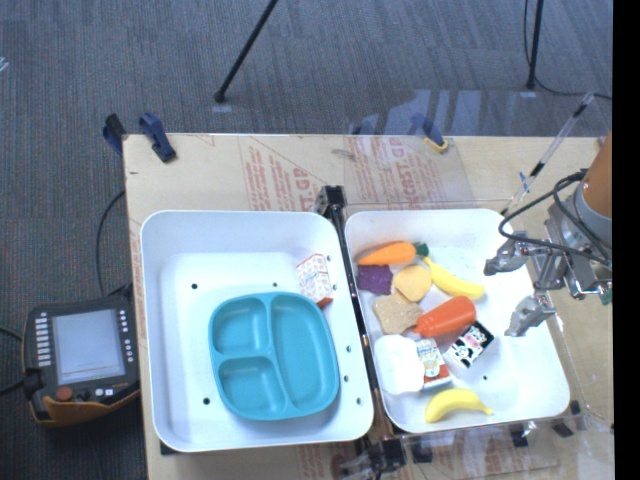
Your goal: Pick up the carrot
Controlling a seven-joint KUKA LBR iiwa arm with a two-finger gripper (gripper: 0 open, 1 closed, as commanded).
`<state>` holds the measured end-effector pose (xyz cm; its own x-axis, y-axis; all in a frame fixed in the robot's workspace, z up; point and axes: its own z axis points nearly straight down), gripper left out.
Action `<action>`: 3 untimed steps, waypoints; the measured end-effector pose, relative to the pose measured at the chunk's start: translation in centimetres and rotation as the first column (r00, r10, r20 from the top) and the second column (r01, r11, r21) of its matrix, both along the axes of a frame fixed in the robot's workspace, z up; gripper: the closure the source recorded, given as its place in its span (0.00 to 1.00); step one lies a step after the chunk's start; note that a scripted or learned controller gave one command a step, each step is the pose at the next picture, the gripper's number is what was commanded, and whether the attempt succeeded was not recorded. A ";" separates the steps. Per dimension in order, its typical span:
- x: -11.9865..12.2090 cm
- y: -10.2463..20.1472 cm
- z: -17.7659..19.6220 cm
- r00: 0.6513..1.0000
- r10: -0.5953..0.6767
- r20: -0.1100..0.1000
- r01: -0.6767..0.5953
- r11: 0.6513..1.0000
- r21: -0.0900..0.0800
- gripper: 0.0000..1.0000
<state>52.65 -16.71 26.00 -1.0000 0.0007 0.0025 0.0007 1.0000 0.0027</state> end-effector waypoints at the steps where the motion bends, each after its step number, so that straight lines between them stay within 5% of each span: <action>1: 9.9 0.1 -13.3 0.999 0.047 -0.009 -0.047 0.999 0.005 0.00; 2: 10.9 7.7 -17.1 0.998 -0.060 -0.005 0.060 0.998 -0.001 0.00; 3: 11.2 7.9 -16.1 0.998 -0.056 -0.001 0.056 0.998 0.001 1.00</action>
